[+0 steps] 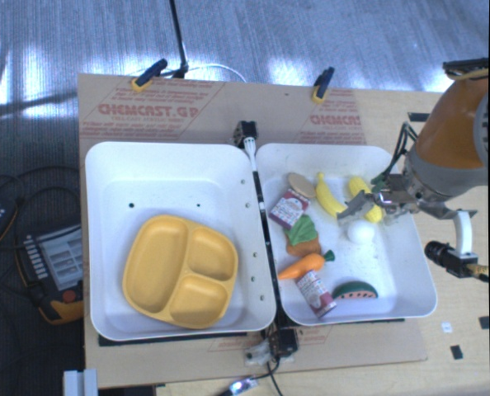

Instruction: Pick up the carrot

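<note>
You have not picked the carrot point(302, 265) yet: it lies in the right bin point(410, 279), between a green toy point(303, 233) and a can point(315, 293). Your hand point(367, 204) hovers near the bananas point(327, 195), apart from it; I cannot tell its state.

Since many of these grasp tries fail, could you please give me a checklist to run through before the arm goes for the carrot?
1. Carrot in view in the right bin: ok.
2. Carrot free on top, nothing lying over it: ok.
3. Room around it: not ok; the small can touches its lower side and the strawberry sits just above.
4. Gripper over the carrot: not ok; it hovers further up and right, near the egg and banana.
5. Gripper carrying nothing: cannot tell.
6. Yellow tray out of the way in the left bin: ok.
</note>
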Controlling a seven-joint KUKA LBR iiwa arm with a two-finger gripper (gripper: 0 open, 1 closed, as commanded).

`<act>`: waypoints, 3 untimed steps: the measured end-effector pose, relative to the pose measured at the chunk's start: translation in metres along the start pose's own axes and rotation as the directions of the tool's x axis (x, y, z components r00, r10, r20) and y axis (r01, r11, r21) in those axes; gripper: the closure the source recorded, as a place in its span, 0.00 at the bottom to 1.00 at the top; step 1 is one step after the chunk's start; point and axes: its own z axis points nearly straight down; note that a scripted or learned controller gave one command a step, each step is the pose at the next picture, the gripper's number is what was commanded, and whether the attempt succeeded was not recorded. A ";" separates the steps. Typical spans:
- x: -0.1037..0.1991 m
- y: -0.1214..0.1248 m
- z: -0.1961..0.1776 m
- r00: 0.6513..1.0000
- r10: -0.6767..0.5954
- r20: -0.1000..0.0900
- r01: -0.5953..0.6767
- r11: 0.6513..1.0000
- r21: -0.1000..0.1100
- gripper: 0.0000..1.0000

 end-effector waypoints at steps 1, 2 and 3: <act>0.053 -0.032 0.092 0.995 0.100 0.002 -0.100 0.995 -0.017 0.00; 0.060 -0.041 0.093 0.975 0.221 0.002 -0.221 0.975 -0.028 0.00; 0.069 -0.035 0.093 0.752 0.659 -0.011 -0.659 0.752 -0.021 0.00</act>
